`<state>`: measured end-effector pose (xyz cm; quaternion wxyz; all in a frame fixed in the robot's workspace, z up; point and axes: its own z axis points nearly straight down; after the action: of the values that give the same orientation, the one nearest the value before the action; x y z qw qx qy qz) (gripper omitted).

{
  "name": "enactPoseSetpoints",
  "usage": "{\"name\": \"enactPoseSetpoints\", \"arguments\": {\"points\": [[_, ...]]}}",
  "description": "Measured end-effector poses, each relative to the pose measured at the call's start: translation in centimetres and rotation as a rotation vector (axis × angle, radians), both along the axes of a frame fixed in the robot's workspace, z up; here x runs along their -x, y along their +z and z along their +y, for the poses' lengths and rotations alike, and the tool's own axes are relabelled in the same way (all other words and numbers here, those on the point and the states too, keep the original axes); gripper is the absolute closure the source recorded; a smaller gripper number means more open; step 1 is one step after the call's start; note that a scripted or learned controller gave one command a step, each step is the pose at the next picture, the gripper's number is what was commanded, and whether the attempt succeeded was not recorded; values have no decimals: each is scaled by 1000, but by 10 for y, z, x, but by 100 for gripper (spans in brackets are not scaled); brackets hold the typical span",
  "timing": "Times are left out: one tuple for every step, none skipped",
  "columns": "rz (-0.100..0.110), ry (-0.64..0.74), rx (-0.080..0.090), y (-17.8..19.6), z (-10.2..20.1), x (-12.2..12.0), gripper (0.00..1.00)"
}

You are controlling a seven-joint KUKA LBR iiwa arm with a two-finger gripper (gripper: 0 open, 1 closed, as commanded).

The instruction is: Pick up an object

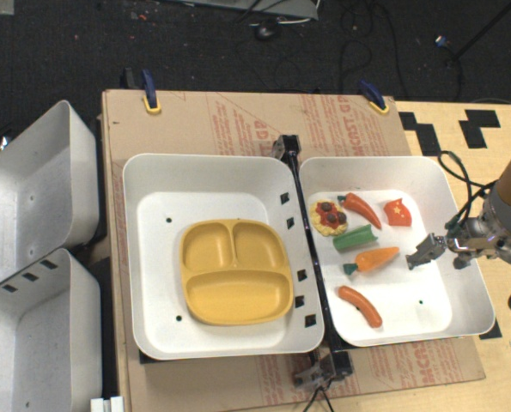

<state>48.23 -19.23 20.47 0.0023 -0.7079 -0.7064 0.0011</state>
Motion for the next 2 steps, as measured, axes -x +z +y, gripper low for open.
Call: {"name": "enactPoseSetpoints", "arguments": {"points": [[1,1,-1,-60,8,-4,0],[2,0,-1,-114,9,-2,0]]}}
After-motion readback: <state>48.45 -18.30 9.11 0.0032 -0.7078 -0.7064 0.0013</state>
